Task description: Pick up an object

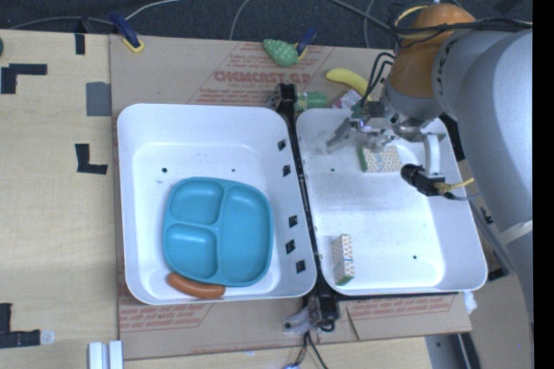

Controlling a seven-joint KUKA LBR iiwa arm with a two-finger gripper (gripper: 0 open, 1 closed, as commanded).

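Note:
My gripper (pixel 349 151) hangs over the far part of the right bin (pixel 433 272), below the orange band of the arm (pixel 424 55). Its fingers (pixel 338 137) stand apart, open, and nothing shows between them. A small patterned packet (pixel 384 158) lies on the bin floor just right of the fingertips, beside the gripper and not in it. A second patterned box (pixel 343 257) lies near the front left wall of the same bin, well away from the gripper.
The left bin (pixel 138 151) holds a blue divided plate (pixel 217 230) and an orange sausage (pixel 196 287) at its front edge. Behind the bins a banana (pixel 346 80) and a green object (pixel 280 52) lie on the cardboard. A black divider (pixel 299 185) separates the bins.

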